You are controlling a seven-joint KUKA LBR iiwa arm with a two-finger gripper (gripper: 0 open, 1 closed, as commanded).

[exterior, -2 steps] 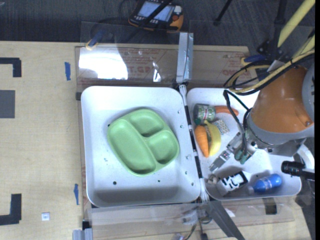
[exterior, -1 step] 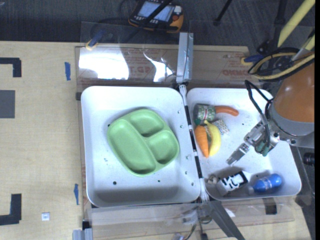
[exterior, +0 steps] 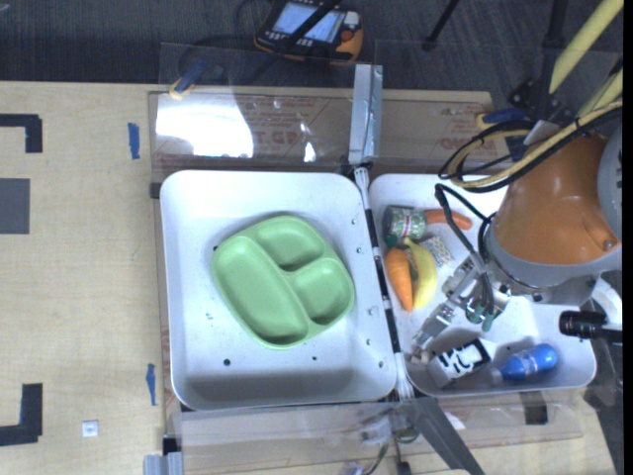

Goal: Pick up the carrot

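Note:
The carrot [exterior: 399,276] is orange and lies lengthwise at the left side of the right bin [exterior: 574,379], tight against a yellow banana [exterior: 426,274]. My gripper [exterior: 433,329] hangs low over the front left part of that bin, just right of and nearer the camera than the carrot's tip. Its fingers stand open, nothing between them. The orange band and grey wrist [exterior: 550,216] cover the bin's right half.
A green-labelled can [exterior: 404,224] and a second orange piece [exterior: 451,219] lie at the back of the right bin. A black-and-white item [exterior: 463,357] and a blue one [exterior: 529,362] sit at its front. The left bin [exterior: 188,295] holds a green divided plate [exterior: 283,278].

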